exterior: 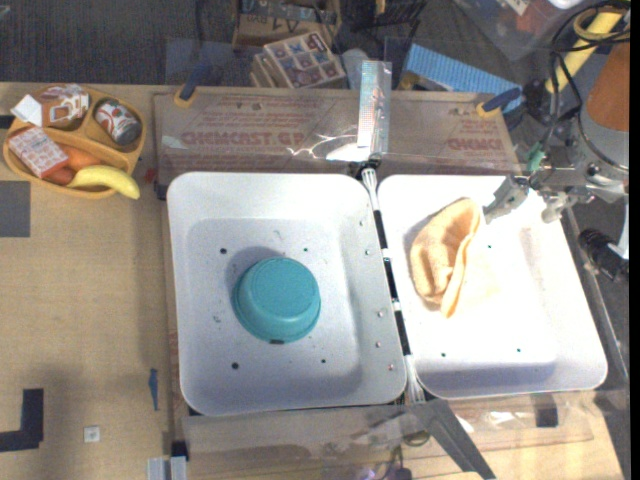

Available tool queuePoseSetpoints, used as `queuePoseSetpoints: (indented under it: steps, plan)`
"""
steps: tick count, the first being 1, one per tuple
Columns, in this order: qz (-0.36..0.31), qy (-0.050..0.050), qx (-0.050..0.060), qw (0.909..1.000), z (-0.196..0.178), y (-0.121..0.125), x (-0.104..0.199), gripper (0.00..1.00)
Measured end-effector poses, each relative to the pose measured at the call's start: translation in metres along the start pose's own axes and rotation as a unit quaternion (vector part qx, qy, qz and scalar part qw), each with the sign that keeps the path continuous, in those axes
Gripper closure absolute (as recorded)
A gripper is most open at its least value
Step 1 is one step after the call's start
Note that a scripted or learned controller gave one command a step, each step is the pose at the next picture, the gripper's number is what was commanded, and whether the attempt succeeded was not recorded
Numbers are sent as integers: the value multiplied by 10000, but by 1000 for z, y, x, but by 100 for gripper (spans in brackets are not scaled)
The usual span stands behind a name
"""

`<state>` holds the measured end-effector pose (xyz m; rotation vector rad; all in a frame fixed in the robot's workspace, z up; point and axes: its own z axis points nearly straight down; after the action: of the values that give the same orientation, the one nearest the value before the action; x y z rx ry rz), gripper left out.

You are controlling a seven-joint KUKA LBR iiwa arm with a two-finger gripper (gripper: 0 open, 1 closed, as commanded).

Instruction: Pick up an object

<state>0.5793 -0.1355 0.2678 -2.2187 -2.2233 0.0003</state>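
Observation:
A floppy tan-yellow cloth-like piece lies folded in the left part of the right bin. A teal bowl rests upside down in the middle of the left bin. My gripper hangs over the right bin's far right corner, just right of the tan piece's upper tip. Its fingers stand apart, open, with nothing between them. The left fingertip is close to the tan piece's top edge; I cannot tell if it touches.
A yellow tray with a banana and small packets sits on the bench at far left. Cardboard and a taped strip run behind both bins. Cables and arm hardware crowd the upper right.

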Motion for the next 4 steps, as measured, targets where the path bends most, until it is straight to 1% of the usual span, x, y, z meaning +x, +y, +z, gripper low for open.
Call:
queuePoseSetpoints:
  steps: [1,2,3,4]
  plan:
    - [-852,-2,-8,9964,144,56,17,0]
    - [-839,-12,-32,9965,133,57,15,100]
    - [-840,-11,-31,9965,133,57,15,0]
    - [-822,-13,-23,9966,84,50,-27,0]
